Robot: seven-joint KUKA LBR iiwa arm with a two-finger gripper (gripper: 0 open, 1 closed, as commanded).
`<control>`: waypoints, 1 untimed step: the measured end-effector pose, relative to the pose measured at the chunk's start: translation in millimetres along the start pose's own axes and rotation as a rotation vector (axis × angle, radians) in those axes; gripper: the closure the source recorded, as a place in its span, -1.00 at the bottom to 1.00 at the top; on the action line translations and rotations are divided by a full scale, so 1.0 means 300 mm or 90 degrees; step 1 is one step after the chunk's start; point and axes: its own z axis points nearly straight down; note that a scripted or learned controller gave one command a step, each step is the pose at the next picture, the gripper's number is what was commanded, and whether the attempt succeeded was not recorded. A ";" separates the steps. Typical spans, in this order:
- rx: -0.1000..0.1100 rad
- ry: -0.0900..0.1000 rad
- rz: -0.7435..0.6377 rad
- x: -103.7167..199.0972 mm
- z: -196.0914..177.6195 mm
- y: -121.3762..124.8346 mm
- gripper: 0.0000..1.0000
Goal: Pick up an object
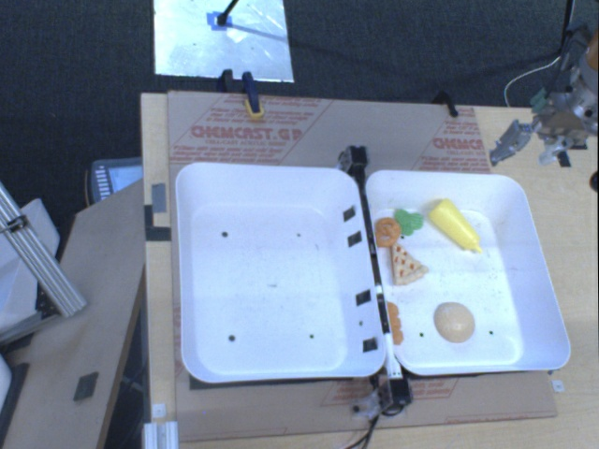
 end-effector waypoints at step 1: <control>-0.010 -0.003 -0.002 -0.006 -0.442 0.024 -1.00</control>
